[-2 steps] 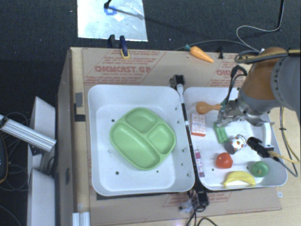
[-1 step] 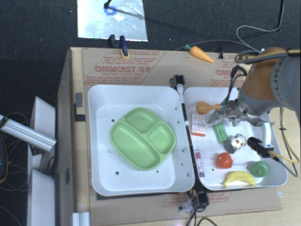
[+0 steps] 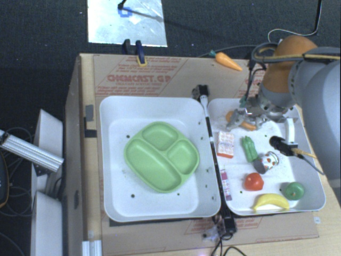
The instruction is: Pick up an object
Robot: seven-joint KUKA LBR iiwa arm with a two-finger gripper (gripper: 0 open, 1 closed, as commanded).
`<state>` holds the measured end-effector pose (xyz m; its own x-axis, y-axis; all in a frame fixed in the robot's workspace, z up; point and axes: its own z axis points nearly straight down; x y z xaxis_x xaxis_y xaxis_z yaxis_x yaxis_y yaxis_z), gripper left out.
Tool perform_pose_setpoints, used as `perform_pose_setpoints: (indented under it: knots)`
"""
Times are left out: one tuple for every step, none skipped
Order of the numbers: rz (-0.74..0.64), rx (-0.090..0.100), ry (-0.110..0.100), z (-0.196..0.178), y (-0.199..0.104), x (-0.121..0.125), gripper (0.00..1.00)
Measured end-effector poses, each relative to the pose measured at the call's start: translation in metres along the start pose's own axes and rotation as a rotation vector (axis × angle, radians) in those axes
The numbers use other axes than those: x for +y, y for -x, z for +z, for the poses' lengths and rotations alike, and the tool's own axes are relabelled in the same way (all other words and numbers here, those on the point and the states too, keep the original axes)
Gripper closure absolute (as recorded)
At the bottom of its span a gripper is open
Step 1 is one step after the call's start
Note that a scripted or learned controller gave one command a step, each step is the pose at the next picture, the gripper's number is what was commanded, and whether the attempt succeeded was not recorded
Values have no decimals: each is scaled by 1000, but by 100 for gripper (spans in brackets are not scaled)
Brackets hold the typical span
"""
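Hand (image 3: pixel 246 116), finger state I cannot tell, is hovering over an orange item (image 3: pixel 241 122) at the right bin's (image 3: pixel 314 193) far end, seemingly positioning for a pick.

A single fixed camera hangs above the bench (image 3: pixel 160 73) and looks down at a slant, far enough back to take in both white bins whole: the left bin (image 3: pixel 114 143) near the middle of the frame, the right bin (image 3: pixel 314 191) toward the right side. The arm (image 3: pixel 314 79) enters from the right, and dark floor lies beyond the bench's far edge.
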<state>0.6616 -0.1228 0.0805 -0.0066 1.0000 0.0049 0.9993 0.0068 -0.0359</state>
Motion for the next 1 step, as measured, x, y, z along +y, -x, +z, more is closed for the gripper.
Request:
perform_pose_setpoints:
  knots:
    - [0, 1, 2, 0, 30, 0, 0]
